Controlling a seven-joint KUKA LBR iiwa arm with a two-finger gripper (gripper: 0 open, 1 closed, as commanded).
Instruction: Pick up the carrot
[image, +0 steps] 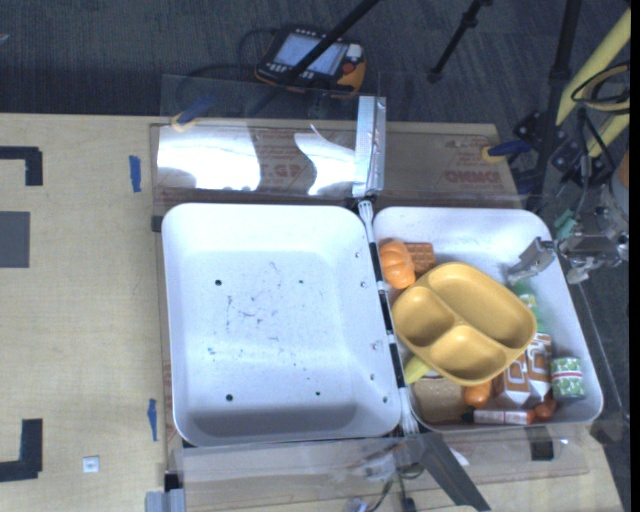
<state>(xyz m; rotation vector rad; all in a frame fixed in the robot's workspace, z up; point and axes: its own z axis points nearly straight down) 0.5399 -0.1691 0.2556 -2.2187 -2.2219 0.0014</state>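
One orange tip, likely the carrot (478, 393), peeks from under the yellow dish (462, 320) in the right bin (585, 395). The end effector (527, 262) hovers at the far right; apart or together, I cannot tell. I'm at the approach step, and next I'd need to reach around the dish.

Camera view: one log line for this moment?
end effector: over right bin rim | carrot: under yellow dish, ungrasped | left bin

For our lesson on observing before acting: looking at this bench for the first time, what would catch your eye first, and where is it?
A big yellow divided dish dominates the right bin, lying tilted over a clutter of smaller items. At that bin's far left an orange pumpkin-like piece peeks out beside the dish, and the gripper sits at the bin's right rim. The left bin stands out as a broad white expanse.
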